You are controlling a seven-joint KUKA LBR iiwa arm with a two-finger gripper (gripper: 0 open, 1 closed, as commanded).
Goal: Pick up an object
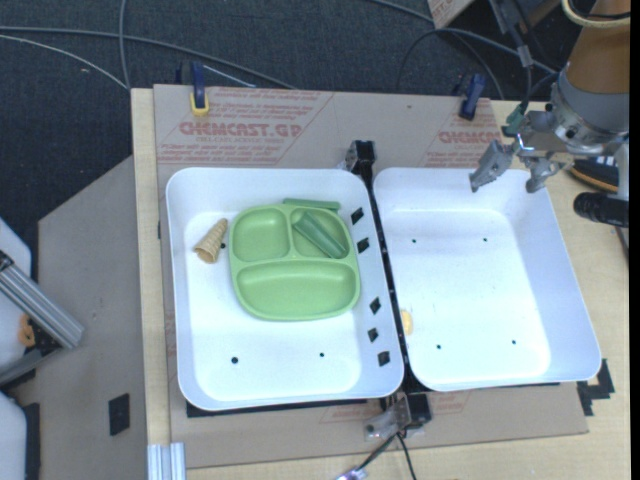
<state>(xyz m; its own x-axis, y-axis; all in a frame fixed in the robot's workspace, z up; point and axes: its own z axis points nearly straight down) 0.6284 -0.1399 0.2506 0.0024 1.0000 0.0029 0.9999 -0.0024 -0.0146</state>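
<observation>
Nearest me, the left bin (200, 368) on the surface (260, 128) holds a green divided plate (295, 268) with a darker green piece (322, 233) in its upper right compartment, and a small tan cone (211, 240) lies just beside the plate's left edge. Arm (598, 58) enters from the right, wrist pointing down and leftward, with the claw (510, 168) hovering over the far right corner of the right bin (480, 278), its two fingers (486, 171) spread apart and nothing between them. A small yellowish bit (405, 320) sits at the right bin's left wall.
</observation>
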